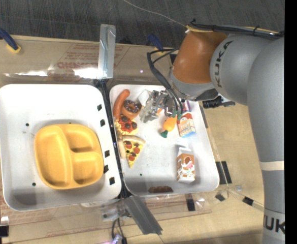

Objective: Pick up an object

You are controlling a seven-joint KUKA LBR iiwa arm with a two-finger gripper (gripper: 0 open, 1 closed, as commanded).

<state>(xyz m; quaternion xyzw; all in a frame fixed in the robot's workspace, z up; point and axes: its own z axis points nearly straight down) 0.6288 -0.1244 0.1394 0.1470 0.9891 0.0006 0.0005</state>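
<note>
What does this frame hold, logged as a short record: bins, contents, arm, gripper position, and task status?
left bin: shallow white bin holding a yellow divided plastic tray
right bin: shallow white bin holding toy food
right bin contents: red toy sausage, chocolate toy donut, toy pizza slice, orange toy carrot, two small cartons
arm: grey, orange band, reaching in over the right bin's top edge
gripper: metal gripper low in the right bin's upper part, beside the donut
task status: nothing visibly held

Fixed overhead camera, slanted over both bins [6, 136]
</note>
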